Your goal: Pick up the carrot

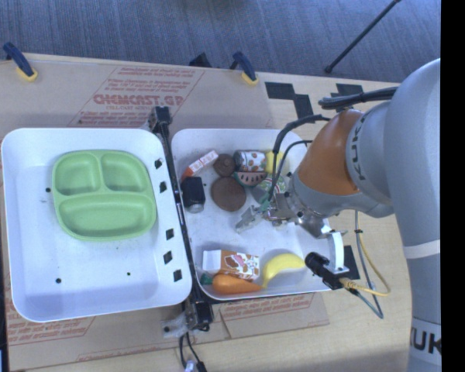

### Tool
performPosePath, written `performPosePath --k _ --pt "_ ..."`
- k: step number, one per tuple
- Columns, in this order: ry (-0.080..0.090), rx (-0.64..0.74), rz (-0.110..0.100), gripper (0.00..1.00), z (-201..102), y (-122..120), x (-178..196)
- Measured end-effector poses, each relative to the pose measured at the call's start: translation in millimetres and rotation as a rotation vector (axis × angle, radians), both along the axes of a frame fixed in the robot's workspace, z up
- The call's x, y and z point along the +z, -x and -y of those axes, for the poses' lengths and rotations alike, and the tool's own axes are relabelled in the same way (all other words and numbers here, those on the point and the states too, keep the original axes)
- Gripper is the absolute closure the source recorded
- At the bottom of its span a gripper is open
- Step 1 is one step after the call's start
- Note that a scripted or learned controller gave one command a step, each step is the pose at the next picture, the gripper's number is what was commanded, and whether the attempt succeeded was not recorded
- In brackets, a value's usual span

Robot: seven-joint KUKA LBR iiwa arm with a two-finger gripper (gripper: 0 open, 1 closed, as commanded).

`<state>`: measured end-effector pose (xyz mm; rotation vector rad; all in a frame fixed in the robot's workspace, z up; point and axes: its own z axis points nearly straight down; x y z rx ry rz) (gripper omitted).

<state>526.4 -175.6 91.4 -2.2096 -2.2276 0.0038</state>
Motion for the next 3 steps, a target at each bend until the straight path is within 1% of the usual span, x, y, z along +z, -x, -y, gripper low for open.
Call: performPosePath --k 1,2,3 --pt "0.001 -0.002 0.004 0.0 26 -48 70" --pt "0.0 0.0 -0.001 0.0 -40 -8 17" --pt "0.0 -0.001 0.003 0.0 -67 50 0"
